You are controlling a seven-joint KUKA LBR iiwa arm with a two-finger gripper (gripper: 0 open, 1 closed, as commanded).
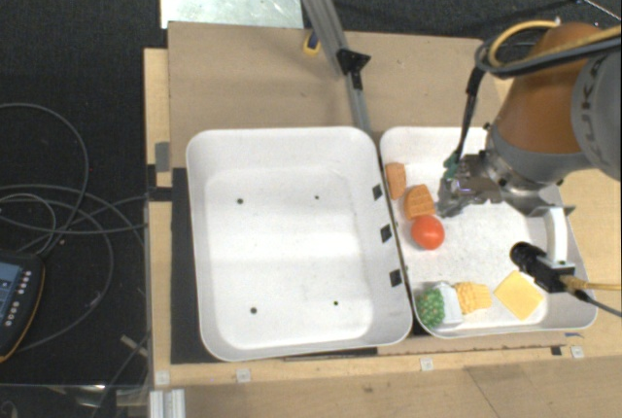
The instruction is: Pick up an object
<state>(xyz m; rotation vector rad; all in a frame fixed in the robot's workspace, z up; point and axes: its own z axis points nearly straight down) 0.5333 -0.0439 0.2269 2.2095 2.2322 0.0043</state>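
Note:
In the right bin (583, 309) lie several toy foods: a red tomato (427, 232), an orange bread-like piece (419, 201), an orange block (396, 179) by the left wall, a green broccoli (431, 307), a yellow corn piece (472, 296) and a yellow cheese wedge (519, 295). My gripper (454, 196) hangs low over the bin's middle, just right of the bread-like piece and above-right of the tomato. Nothing shows between its fingers.
The left bin (282, 241) is a bare white tray with black clips on the shared wall. A grey pole (326, 8) slants over the bench behind the bins. Cables lie on the floor at the left.

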